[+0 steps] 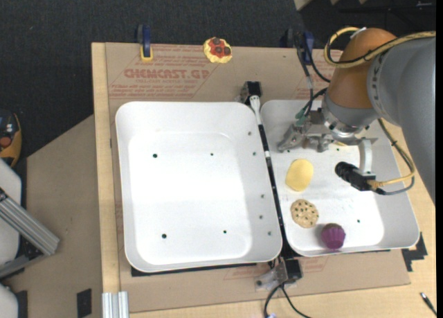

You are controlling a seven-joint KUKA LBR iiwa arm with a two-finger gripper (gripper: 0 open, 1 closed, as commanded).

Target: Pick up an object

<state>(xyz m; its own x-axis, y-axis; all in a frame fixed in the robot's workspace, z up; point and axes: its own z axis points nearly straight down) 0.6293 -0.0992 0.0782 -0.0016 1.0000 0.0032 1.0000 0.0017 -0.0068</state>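
Note:
Three small objects lie in the right bin (394,230): a yellow lemon-shaped piece (299,174), a round speckled cookie (304,212) and a purple ball-like piece (333,235) near the front rim. My gripper (304,145) hangs over the back left part of this bin, just behind the yellow piece and apart from it. Its two fingers are spread open, with nothing between them.
The left bin (131,171) sits beside the right one, with a black divider strip (266,164) between them. A black cylinder on a yellow cable (353,175) hangs right of the yellow piece. A small yellow-red toy (217,49) lies on the board behind the bins.

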